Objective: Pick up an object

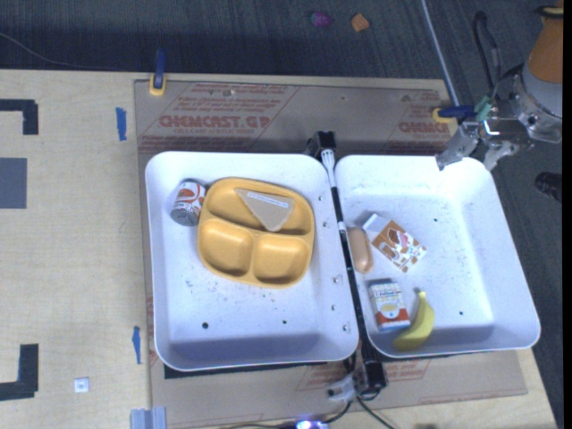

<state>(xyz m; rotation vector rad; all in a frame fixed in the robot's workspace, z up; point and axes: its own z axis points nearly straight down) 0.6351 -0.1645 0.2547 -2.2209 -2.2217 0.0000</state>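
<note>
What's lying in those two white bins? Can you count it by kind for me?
Yellow tray: 1
Wedge on the tray: 1
Can: 1
Hot dog: 1
Small cartons: 2
Banana: 1
Total: 7

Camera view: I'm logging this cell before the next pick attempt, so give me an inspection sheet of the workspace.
Surface: two white bins, left bin and right bin, on a brown board.
Job's things: right bin holds a hot dog, snack packet, small carton, banana.
Clutter: left bin holds a yellow divided tray and a can.
Grippers: pincer at the right bin's far corner, holding nothing.
Cables: black cable near the arm.
Surroundings: blue tape, dark carpet.
</note>
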